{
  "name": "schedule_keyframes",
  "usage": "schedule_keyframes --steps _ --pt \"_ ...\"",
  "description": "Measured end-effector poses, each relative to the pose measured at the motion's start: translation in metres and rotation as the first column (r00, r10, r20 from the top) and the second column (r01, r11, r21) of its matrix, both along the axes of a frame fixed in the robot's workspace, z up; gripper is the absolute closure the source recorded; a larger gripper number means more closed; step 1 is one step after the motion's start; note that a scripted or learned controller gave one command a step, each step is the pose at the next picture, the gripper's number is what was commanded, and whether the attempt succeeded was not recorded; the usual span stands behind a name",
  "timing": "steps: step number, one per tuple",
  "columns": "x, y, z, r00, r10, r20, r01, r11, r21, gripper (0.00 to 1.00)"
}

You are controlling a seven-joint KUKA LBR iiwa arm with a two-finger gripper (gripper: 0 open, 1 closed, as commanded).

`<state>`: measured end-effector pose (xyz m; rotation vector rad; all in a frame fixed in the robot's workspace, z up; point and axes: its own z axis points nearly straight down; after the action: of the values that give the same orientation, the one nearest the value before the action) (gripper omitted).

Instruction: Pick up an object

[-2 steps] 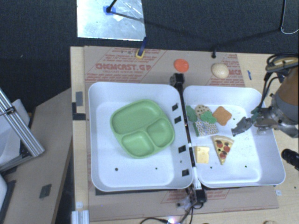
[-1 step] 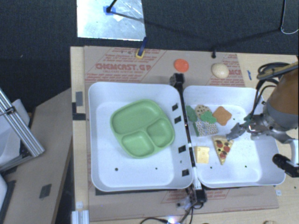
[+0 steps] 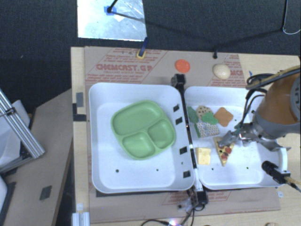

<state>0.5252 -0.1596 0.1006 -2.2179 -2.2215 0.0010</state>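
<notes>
**Gripper low over the pizza slice — nothing lifted yet**

You have the gripper down in the right bin, just at the upper end of the toy pizza slice, with the arm coming in from 3 o'clock. Whether it is open or closed you cannot tell from this angle, and nothing is visibly held — so count the pick as not yet made; the grasp and the lift are both left, as far as you can judge.

The other candidates lie close by: a yellow cheese block at 9 o'clock of the slice, a patterned block, a cookie and an orange piece toward 11 and 12 o'clock.

The left bin carries a green divided plate. Both bins sit on a cardboard-covered worktop, where an orange disc and a pale egg-shaped object rest beyond the bins at 12 o'clock. Dark carpet surrounds it, with a shiny sheet on it.
</notes>
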Motion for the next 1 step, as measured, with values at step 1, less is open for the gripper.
schedule_keyframes --steps 1 --pt "0.0020 0.0004 -0.0132 1.000 0.000 0.003 0.000 1.000 0.002 0.00"
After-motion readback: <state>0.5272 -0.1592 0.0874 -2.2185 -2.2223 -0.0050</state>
